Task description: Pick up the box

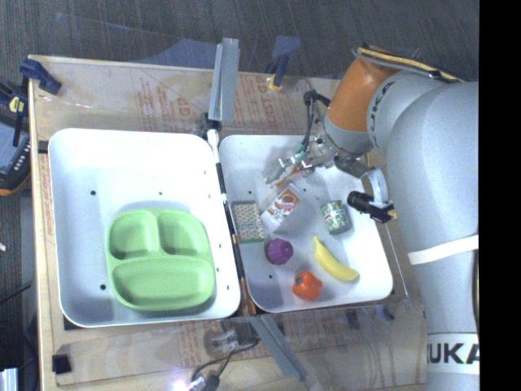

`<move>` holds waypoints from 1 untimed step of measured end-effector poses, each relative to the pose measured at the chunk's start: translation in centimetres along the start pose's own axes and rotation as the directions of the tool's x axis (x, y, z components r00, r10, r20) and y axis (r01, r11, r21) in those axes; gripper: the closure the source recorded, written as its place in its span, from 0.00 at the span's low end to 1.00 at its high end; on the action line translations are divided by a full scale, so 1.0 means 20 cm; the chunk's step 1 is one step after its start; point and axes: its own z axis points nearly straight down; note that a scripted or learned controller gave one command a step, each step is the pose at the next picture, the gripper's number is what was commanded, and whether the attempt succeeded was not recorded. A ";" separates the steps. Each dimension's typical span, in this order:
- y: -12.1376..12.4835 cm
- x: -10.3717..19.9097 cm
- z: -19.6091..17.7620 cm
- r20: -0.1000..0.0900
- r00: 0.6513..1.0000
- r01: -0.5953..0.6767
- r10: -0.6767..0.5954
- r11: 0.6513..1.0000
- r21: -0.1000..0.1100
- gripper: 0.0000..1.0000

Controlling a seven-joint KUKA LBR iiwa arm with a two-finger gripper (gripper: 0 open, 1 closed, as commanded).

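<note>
Dark carpet surrounds a plywood bench (146, 96) that carries two shallow white bins side by side. From the camera above, the left bin (73, 161) contains a green divided tray (160, 260) with three compartments, lying toward the near side of the bin. The right bin (244, 157) contains several small things. The box (282, 205), a small carton with red and white print, lies tilted near the middle of this bin, a little toward the far side. Just beside it on the left, against the wall between the bins, lies a flat patterned sponge (248, 221). Nearer to the camera there is a purple plum (279, 251), then a red tomato-like fruit (307, 285) close to the near wall, and a yellow banana (334, 261) just to the right of them. A small green can (334, 217) stands near the right wall, next to the banana's upper end. The grey arm (431, 161) with its orange band (358, 96) reaches in from the right, and the gripper (295, 168) is low over the far part of the right bin, directly above the upper end of the box. Whether it touches the box is not clear, and I cannot tell if it is spread or pressed together.
</note>
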 end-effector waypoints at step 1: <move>-0.01 0.40 0.00 0.000 0.999 0.051 -0.051 0.999 0.001 0.00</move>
